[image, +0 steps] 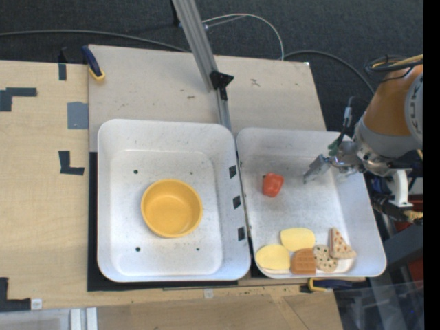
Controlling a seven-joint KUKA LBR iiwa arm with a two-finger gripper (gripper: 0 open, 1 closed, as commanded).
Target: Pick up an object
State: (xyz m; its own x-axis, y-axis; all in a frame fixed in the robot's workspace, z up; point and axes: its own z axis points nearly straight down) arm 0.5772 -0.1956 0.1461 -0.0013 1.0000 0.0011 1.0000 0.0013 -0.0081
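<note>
A small red-orange object (272,184) lies in the right bin (289,143), near its left wall. My gripper (313,172) hangs over the same bin, to the right of that object and a short gap away, with nothing seen in it. Along the bin's front edge sit two yellow rounded pieces (297,238) (273,258), a brown square piece (303,261), a speckled cookie (322,256) and a pale wedge (339,243). A yellow bowl (172,207) stands upright in the left bin (117,150).
A slanted metal pole (199,36) runs from the top of the view down to the gap between the bins. Cables (275,36) trail over the dark floor behind the bench. The arm's orange band (388,108) is at the right edge.
</note>
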